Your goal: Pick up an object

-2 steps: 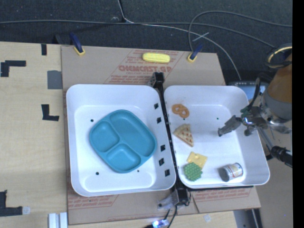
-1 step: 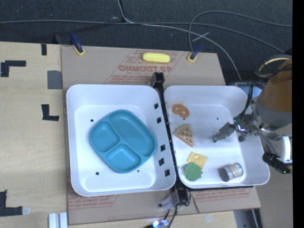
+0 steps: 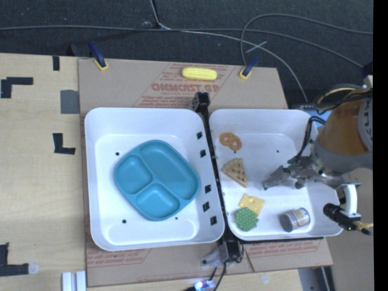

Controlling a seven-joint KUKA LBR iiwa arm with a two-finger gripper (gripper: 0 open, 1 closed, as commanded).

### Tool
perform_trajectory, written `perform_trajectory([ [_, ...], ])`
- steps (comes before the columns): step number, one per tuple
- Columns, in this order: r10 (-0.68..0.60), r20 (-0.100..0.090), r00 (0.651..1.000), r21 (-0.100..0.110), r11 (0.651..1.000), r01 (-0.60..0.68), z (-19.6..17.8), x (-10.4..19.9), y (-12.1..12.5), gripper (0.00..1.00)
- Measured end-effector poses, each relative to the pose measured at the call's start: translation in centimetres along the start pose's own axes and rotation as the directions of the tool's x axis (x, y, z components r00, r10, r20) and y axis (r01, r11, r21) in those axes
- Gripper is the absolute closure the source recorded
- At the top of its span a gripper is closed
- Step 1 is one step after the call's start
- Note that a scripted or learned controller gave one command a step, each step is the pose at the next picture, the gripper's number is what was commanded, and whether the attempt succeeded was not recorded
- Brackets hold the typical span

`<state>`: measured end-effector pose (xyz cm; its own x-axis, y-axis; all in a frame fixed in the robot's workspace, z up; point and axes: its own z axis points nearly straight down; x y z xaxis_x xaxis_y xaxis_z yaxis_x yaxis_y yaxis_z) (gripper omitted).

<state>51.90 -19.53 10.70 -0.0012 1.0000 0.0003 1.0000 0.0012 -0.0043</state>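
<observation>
- Right bin: holds five loose items.
- Pretzel: brown, near the divider, upper part of the bin.
- Waffle wedge: tan, just below the pretzel.
- Cheese piece: yellow, touching the green round item at the bin's front edge.
- Metal can: lying on its side, front right of the bin.
- End effector: low over the bin's middle, pointing left; fingers parted, nothing between them; apart from every item.
- Arm: grey with orange band, entering from the right.
- Left bin: contains a blue compartment tray.
- Surface: cardboard sheet beneath both bins; yellow item behind them.
</observation>
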Motion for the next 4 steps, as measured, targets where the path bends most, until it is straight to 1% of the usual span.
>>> perform_trajectory([
  [1,0.000,0.002,1.000,-0.004,1.000,0.000,2.2,0.0,0.0,0.00],
  [2,0.001,0.004,1.000,-0.007,1.000,-0.001,1.1,-0.1,0.1,1.00],
  [3,0.000,0.001,1.000,-0.006,1.000,0.000,-3.3,0.3,0.7,1.00],
  [4,-0.001,0.001,1.000,-0.008,1.000,0.001,-8.0,1.1,1.2,1.00],
])
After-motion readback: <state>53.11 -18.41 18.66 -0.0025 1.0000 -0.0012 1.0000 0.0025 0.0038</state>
